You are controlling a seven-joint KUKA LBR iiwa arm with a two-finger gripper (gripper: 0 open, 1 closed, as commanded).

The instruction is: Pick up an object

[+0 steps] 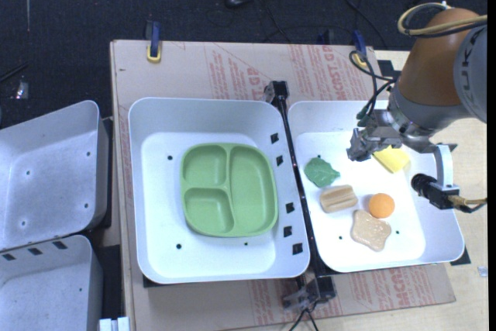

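Note:
The right bin (434, 248) holds a green crumpled piece (321, 171), a tan block (338, 198), an orange ball (380, 205), a beige toast-shaped piece (370, 231) and a yellow block (392, 160). My gripper (361, 145) hangs over the upper part of this bin, just left of the yellow block and up and to the right of the green piece. Its dark fingers point down and left, and nothing shows between them.
The left bin (155, 244) holds a green divided plate (230, 189). A black divider (288, 159) runs between the two bins. Grey trays (46, 167) lie at the far left. The arm's body (442, 66) covers the right bin's upper right corner.

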